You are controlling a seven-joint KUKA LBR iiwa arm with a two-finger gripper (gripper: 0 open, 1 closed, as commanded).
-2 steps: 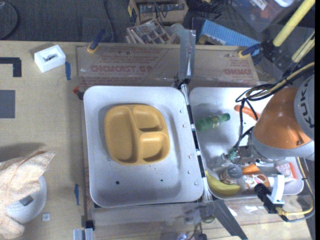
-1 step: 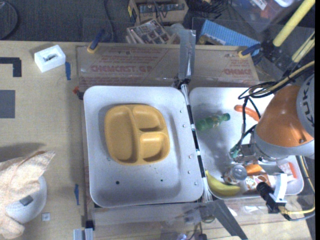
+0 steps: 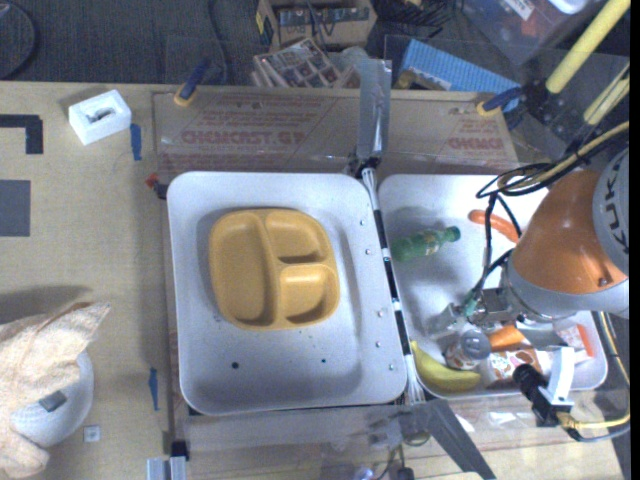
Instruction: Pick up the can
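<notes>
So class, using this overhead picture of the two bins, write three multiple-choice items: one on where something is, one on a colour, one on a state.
1. Where is the yellow divided tray?
A. in the left bin
B. in the right bin
C. on the bench outside the bins

2. What colour is the bottle in the right bin?
A. red
B. green
C. blue

3. How is the bottle placed?
A. standing upright
B. lying on its side
C. stacked on the tray

Answers:
1. A, the tray sits in the middle of the left bin.
2. B, the bottle looks green from end to end.
3. B, its long side lies along the bin floor near the divider.
</notes>
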